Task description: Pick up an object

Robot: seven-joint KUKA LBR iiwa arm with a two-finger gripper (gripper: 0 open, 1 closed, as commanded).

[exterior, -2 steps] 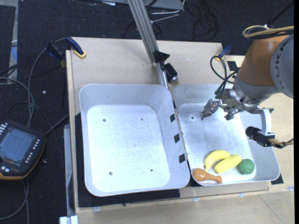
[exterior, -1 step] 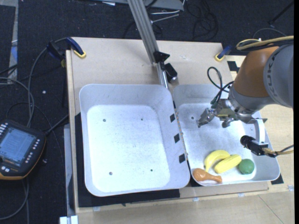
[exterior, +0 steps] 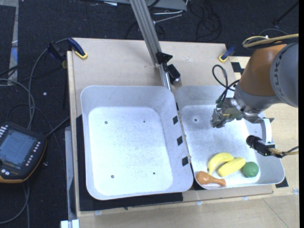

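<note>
The right bin holds a yellow banana bunch, a green round fruit and an orange-brown drumstick-shaped toy, all crowded at its front edge. My gripper hangs over the back part of that bin, well behind the objects and a little left of them. I see nothing between its fingers from here. The grey arm with its orange band reaches in from the right.
The left bin lies beside the right one, with black clips along the shared wall. A slanted metal pole rises behind the bins. Clamps sit on the bench's back corners. A handheld pendant lies off the bench at left.
</note>
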